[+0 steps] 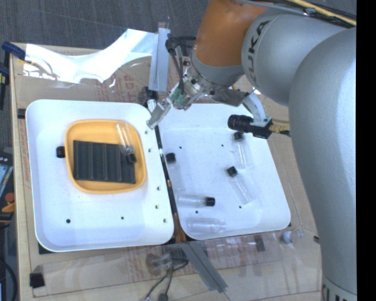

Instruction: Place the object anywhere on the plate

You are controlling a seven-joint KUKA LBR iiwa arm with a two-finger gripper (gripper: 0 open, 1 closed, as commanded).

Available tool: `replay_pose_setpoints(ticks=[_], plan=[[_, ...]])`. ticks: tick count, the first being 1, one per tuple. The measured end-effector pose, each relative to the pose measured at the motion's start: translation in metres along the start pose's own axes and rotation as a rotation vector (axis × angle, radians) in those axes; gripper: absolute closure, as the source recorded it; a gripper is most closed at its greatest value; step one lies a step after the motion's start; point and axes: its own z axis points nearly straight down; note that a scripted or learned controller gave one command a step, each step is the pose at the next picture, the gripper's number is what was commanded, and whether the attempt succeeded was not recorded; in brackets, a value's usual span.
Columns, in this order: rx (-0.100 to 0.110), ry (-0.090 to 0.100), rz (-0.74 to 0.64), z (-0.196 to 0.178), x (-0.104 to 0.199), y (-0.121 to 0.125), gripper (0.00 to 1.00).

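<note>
Clear plastic vial with a black cap [125,140] lies on the yellow rounded-square plate [81,132], slanted across the plate's upper right part, its capped end touching the top right corner of the dark ribbed rectangular insert [103,162] that covers most of the plate's floor. The plate is glossy with a raised rim and sits inside the smooth left white bin [50,212]. A small black cap [61,152] rests just left of the plate's rim. Bare bin floor runs wide below the plate and down its left side.

Right of the plate, across the seam between the trays, the right white bin [272,196] holds several more see-through vials [239,182] with black caps; their glassy bodies are hard to trace against the white, especially near that bin's lower edge.

Above the plate's upper right corner the gripper [155,113] hangs over the seam, slim and metallic, its tip blurred; whether the fingers are apart or together I cannot tell. The bulky grey arm with its orange band [222,27] is cut off at the frame edge. Crumpled silver sheet [113,52] lies beyond the plate's bin.
</note>
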Motion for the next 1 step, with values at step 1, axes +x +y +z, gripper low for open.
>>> replay_pose_setpoints(ticks=[1], plan=[[0.0,0.0,-0.02,0.0206,-0.0438,-0.0107,0.0]])
